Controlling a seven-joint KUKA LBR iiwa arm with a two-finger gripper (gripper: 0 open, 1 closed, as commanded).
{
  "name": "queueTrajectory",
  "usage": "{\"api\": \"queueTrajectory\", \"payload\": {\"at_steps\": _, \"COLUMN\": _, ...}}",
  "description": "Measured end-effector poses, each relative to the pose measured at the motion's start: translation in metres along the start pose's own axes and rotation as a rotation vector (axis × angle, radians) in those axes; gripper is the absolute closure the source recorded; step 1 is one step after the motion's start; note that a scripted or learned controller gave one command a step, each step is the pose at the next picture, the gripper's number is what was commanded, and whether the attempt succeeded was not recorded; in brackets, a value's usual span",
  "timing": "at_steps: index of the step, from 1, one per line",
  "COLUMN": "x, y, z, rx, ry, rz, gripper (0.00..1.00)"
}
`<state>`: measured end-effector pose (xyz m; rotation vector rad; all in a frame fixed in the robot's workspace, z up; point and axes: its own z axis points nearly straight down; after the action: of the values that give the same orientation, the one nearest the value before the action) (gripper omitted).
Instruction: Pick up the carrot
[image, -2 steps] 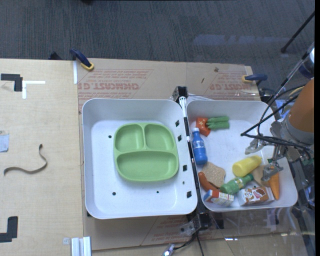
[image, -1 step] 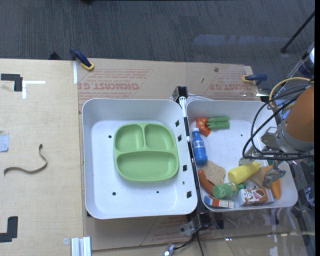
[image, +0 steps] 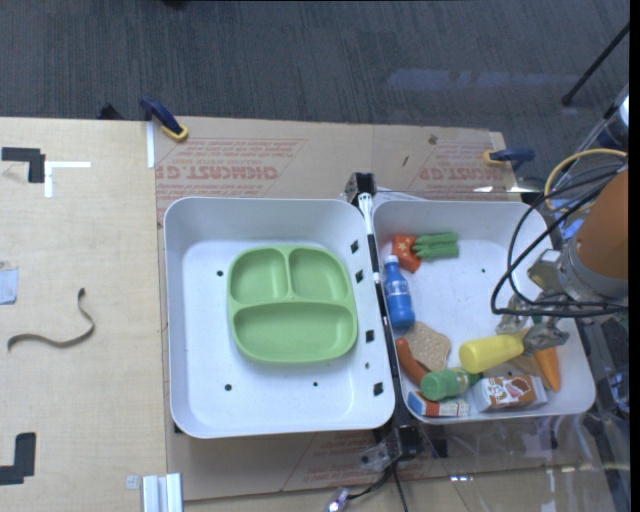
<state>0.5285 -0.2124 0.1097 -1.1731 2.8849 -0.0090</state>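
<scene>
Hovering at the right bin's right side, the gripper hangs just above the carrot, which lies near the bin's lower right corner beside a yellow bottle; whether its jaws are apart I cannot tell

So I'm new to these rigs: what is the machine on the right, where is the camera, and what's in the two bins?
One camera looks down at a slant on two white bins. The arm, grey and orange, reaches in from the right; its gripper is low over the right bin, beside the carrot. I can't tell if it holds anything. That bin also has a blue bottle, bread, a yellow piece and a carton. The left bin holds a green plate.
</scene>
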Motion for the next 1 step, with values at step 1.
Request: {"api": "queueTrajectory", "payload": {"at_steps": 1, "x": -0.0035, "y": -0.0009, "z": -0.0101, "rx": 0.004, "ry": -0.005, "rz": -0.003, "gripper": 1.0}}
